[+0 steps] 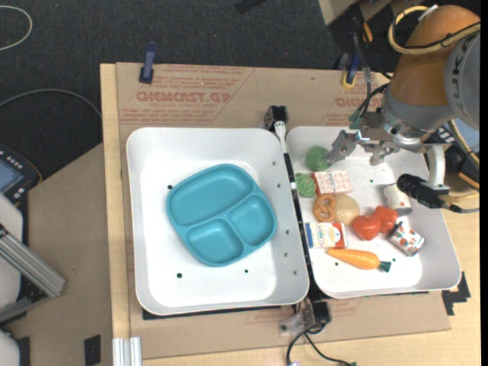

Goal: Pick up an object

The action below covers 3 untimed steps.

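My gripper hangs over the back of the right bin, its two fingers spread open with only white bin floor showing between them. A green round piece lies just left of the left finger. A red-and-white carton sits a little in front of the gripper. Further forward lie a pretzel, a beige lump, a red pepper, a small box and a carrot.
The left bin holds a blue divided plate. A white cylinder and a small patterned carton lie at the right bin's right side. A green leafy piece rests against the wall between the bins.
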### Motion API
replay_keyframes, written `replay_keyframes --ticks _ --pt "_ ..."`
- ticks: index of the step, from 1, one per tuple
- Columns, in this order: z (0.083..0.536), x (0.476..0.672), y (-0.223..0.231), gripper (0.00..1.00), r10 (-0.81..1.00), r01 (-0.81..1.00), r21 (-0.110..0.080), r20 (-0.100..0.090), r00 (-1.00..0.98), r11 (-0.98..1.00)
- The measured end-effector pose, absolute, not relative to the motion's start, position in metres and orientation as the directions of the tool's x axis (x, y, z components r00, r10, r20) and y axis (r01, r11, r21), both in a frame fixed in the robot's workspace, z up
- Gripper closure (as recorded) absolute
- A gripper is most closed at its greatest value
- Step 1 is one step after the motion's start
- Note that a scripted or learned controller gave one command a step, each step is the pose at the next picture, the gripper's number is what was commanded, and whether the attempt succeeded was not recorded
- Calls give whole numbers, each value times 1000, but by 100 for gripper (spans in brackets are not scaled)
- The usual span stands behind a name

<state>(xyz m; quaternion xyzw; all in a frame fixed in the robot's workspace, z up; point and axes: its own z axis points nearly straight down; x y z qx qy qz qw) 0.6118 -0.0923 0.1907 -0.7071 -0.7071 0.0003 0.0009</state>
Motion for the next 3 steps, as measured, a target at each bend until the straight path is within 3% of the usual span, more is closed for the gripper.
replay_keyframes --ticks 1,2,3 --pt "152 628 -190 0 1000 1000 0 -6 7 -7" --pt "150 549 -101 0 1000 1000 -9 6 -5 5" --pt "187 572 -39 0 1000 1000 5 1 -7 7"
